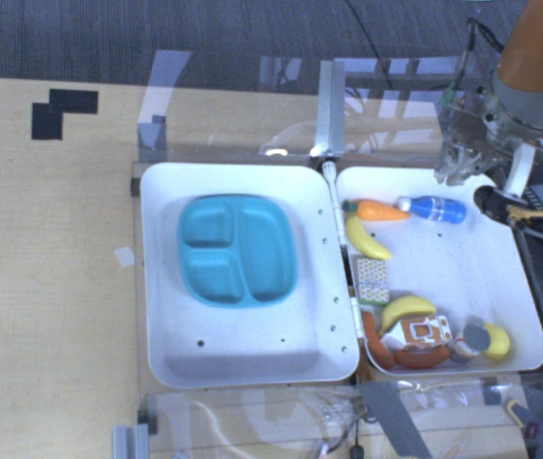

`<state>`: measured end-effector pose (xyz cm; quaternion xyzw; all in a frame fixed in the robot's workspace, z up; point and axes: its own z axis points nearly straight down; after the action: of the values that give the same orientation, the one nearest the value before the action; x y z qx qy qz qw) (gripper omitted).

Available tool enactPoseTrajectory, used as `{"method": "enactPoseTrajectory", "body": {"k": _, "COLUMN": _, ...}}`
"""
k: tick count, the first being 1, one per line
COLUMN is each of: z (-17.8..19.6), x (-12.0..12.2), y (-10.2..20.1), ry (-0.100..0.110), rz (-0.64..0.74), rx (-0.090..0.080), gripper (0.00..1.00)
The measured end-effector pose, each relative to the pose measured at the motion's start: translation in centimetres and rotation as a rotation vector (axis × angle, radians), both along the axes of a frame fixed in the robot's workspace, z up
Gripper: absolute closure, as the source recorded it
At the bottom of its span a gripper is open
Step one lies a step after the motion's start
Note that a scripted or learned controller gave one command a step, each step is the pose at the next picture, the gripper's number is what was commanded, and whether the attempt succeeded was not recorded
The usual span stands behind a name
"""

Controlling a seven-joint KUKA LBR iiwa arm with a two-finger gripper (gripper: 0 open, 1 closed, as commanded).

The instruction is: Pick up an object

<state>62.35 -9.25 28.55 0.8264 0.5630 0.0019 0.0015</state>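
Hovering above right bin (pixel 530 285) far corner, jaws (pixel 455 170) near blue bottle (pixel 434 208); grip state unclear.

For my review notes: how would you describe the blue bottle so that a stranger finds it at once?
Look in the right bin, the one crowded with items, along its far edge. The blue bottle lies on its side there, white cap toward a carrot, below the gripper. It is the one blue item in that bin.

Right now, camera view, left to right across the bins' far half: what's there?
Blue divided tray in the left bin → yellow banana → orange carrot → blue bottle → gripper above the right bin's far corner.
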Motion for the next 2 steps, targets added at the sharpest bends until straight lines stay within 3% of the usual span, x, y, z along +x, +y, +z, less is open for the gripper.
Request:
{"method": "enactPoseTrajectory", "body": {"k": 1, "z": -2.9, "x": 0.8, "y": 0.2, "ry": 0.002, "rz": -0.1, "rx": 0.001, "gripper": 1.0}}
{"method": "enactPoseTrajectory", "body": {"k": 2, "z": -2.0, "x": 0.3, "y": 6.2, "ry": 0.002, "rz": -0.286, "rx": 0.002, "gripper": 1.0}}
